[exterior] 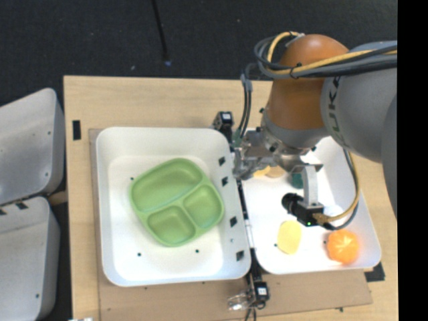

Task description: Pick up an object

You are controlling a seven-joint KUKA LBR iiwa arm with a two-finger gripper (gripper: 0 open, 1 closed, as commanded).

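Bench (80, 105): light wood, bearing two shallow white bins side by side.

Right bin (364, 249), near edge: one orange round fruit (343, 246) by the near right corner; one pale yellow object (289, 237) just to its left, lying flat on the bin floor, apart from the fruit.

Right bin, middle: a small black part (297, 206) of the arm's tooling, with a cable looping beside it.

Left bin (107, 259): one green three-compartment tray (176, 201), lying flat and turned at a slant.

Right bin, far part: gripper (257, 168), low by the wall between the bins; finger state cannot be told. A small teal object (295, 177) and a tan one (272, 172) show partly beneath the wrist.

Arm (304, 92): grey with orange band, reaching in over the right bin.
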